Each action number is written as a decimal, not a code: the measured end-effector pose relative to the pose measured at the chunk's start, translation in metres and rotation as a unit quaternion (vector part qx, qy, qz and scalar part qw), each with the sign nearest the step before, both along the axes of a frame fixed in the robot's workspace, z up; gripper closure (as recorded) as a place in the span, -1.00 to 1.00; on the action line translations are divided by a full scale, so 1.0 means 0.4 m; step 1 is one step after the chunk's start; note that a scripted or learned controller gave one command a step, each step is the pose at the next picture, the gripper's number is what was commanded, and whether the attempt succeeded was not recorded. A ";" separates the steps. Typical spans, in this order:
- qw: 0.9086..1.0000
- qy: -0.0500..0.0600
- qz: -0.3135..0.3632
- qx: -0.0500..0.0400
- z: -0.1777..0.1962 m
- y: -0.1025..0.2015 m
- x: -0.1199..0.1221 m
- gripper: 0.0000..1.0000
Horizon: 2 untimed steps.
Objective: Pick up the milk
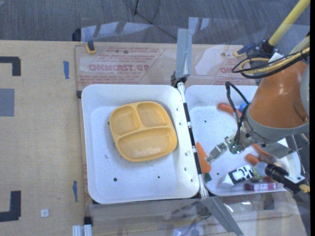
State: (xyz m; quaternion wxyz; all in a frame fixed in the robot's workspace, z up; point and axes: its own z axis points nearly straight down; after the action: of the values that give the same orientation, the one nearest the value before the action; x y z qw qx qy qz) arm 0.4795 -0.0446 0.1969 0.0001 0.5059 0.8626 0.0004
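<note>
Over the right-hand shallow white bin (216, 113), the two-finger metal gripper (216, 152) hangs with nothing seen between its fingers; whether they are spread or closed cannot be told. A small black-and-white milk carton (239, 174) lies near the bin's front edge, beside an orange carrot (203, 157). Recommended approach: centre above the carton, descend vertically, avoid the neighbouring items.
</note>
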 end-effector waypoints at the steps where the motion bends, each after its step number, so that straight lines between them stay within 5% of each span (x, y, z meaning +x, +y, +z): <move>1: 1.000 -0.001 -0.005 -0.001 -0.030 -0.071 0.169 -1.00; 2: 1.000 -0.001 -0.005 0.000 -0.030 -0.072 0.169 -1.00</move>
State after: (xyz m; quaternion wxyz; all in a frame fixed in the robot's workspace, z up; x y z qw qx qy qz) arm 0.5473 -0.0732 0.1850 0.0017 0.5105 0.8599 0.0007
